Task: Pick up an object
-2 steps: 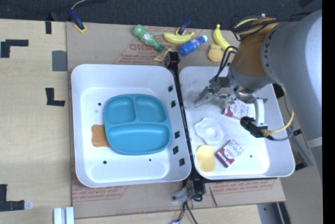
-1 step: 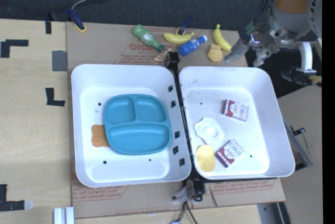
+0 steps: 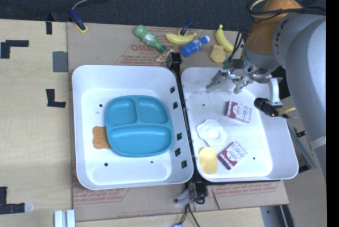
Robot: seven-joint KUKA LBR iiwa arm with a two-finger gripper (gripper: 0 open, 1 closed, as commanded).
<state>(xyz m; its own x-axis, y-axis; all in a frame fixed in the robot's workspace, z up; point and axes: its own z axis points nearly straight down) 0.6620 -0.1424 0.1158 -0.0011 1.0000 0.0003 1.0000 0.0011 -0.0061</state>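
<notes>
Objects for picking lie in the right bin [image 3: 275, 165]: a red-and-white carton [image 3: 238, 111] toward its far right, a white fried-egg toy [image 3: 210, 131] at the middle, a second carton [image 3: 232, 155] and a yellow piece [image 3: 208, 160] at the near side. At the bin's far edge the end effector [image 3: 229, 83] hangs with fingers spread apart and nothing between them. A blue divided plate [image 3: 139, 125] fills the left bin [image 3: 87, 80], an orange slice [image 3: 100, 137] touching its left side. Two bananas [image 3: 181, 37], a green bottle [image 3: 150, 38] and a blue bottle [image 3: 194, 46] rest on the bench [image 3: 32, 114] beyond.
</notes>
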